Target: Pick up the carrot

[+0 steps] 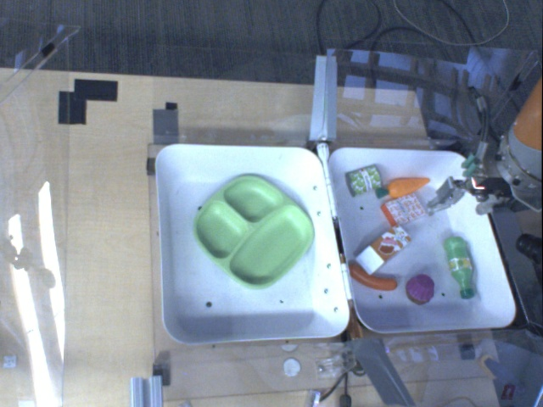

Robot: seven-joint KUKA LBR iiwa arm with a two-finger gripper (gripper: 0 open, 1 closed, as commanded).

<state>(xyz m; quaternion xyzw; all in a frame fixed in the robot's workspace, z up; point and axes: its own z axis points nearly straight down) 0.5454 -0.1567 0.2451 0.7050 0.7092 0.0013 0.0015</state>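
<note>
The carrot point(407, 186) lies near the right bin's point(501, 312) far edge, beside a green carton point(364, 180). The gripper point(445, 197) hovers just right of it, fingers' spacing unclear. Approach should centre over the carrot, clear of the orange packet point(407, 210).

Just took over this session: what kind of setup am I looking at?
Likely a robotics lab pick-and-place bench, not a kitchen: two white bins on a wooden bench, toy food like the carrot and a green divided plate, plus loose cables behind.
</note>
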